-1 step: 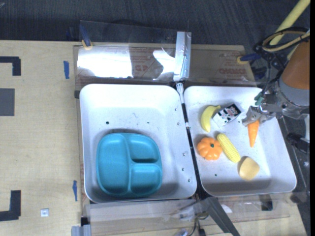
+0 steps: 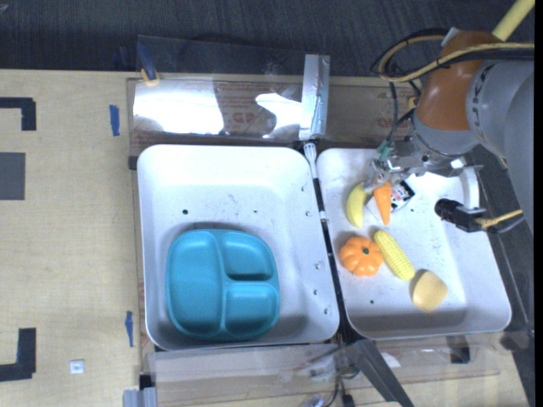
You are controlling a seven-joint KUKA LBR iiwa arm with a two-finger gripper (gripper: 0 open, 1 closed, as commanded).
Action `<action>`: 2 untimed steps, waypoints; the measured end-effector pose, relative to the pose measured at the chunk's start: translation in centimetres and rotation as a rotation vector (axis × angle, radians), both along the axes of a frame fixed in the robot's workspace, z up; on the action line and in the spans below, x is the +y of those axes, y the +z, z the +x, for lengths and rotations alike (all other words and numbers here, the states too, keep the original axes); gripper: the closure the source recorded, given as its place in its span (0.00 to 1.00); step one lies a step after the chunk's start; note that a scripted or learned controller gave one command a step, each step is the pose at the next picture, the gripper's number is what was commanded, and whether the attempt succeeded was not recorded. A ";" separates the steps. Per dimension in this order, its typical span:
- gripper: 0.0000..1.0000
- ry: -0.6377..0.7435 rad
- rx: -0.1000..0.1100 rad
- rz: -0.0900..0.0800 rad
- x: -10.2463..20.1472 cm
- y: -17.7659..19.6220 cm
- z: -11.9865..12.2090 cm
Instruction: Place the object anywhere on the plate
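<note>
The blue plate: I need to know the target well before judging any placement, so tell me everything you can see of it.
The blue plate is a turquoise, rounded-rectangle dish that looks like smooth plastic. Raised ridges split it into three compartments: one long section along its left side and two smaller ones stacked on the right. It lies flat, right side up, in the lower part of the left bin, close to that bin's near wall. No object rests in any compartment, and all the toy foods lie apart from it in the right bin.

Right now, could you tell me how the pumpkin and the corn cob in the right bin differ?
The pumpkin is orange and round with a green stem; the corn cob is yellow and long. The pumpkin sits squat, while the corn cob lies slantwise, running toward the bin's near right corner. Both lie side by side in the right bin.
</note>
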State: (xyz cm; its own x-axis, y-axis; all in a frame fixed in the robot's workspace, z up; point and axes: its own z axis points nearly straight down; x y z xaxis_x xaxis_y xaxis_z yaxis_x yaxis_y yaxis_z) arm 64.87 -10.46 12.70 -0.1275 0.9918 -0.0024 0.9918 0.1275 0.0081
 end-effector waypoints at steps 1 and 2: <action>1.00 0.023 0.005 0.003 5.6 6.4 -4.0; 1.00 0.219 0.011 0.002 11.5 5.7 -11.4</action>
